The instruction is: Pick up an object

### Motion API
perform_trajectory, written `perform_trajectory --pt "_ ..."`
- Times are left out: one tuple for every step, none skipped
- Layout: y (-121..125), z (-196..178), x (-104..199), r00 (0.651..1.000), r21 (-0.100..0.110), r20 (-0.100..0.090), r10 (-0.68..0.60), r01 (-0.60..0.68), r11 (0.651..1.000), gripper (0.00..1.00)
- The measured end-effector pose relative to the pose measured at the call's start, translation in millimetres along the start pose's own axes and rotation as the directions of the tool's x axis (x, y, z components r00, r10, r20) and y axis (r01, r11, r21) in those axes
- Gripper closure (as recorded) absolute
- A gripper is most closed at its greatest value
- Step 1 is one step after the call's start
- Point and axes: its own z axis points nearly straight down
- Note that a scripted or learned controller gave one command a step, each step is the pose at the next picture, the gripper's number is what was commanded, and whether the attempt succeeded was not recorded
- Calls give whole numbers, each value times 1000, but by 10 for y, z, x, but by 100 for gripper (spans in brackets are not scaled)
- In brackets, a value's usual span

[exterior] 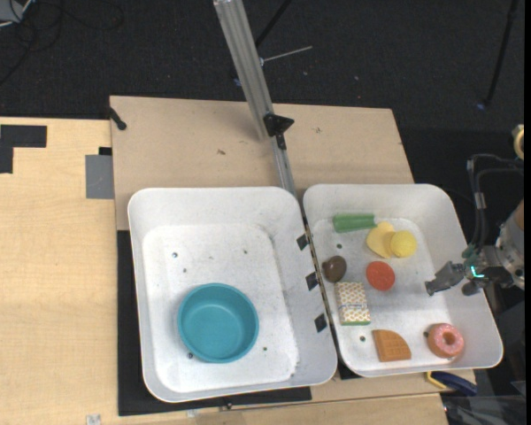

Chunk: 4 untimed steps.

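The right bin (442, 204) holds several small objects: a green bar (354, 222), a yellow toy (392, 241), a brown ball (334, 268), a red ball (380, 276), a checkered block (353, 303), an orange wedge (390, 345) and a pink donut (444, 340). My gripper (456, 283) hangs low at this bin's right side, right of the red ball and above the donut. Its fingers stand open with nothing between them.
A blue bowl (217, 322) sits in the front of the left bin (159, 211). A metal rail (248, 60) slants down from the back to the gap between the bins. Black clips (311, 280) line the shared wall.
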Motion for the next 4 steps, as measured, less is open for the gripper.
perform_trajectory --pt "0 0 0 1000 0 0 0 0 1000 0" --pt "91 522 26 1000 4 -1 -1 1 1000 0" --pt "80 1049 33 1000 4 -1 0 0 1000 0" --pt "90 925 25 1000 0 0 1 -1 1000 100"
